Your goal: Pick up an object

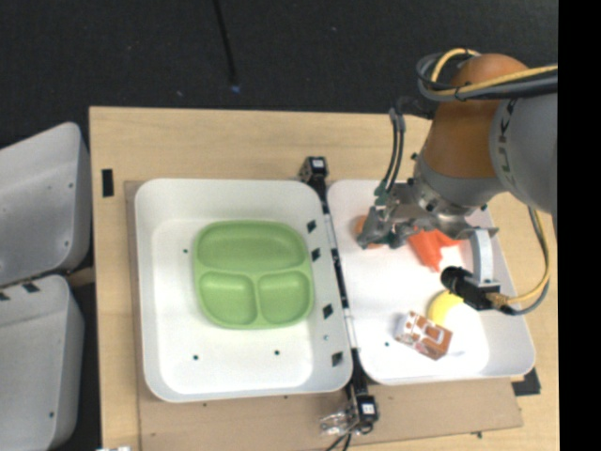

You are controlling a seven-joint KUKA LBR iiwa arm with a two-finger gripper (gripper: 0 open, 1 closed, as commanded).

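My gripper [380, 225] hangs low over the upper left part of the right bin [376, 289]. An orange object lies under it: one end [361, 225] pokes out at the gripper's left, and a larger orange part [432, 247] shows to its right. The gripper body hides the middle of it, so I cannot tell whether the two orange parts are one thing. A yellow ball-like object [440, 306] lies lower right in the same bin. Next to it sits a small brown and white block [423, 334].
The left bin [169, 355] holds a green divided plate [252, 272]. A black clip and cable [470, 289] from the arm hang over the right bin near the yellow object. White panels [38, 214] stand off the bench's left side.
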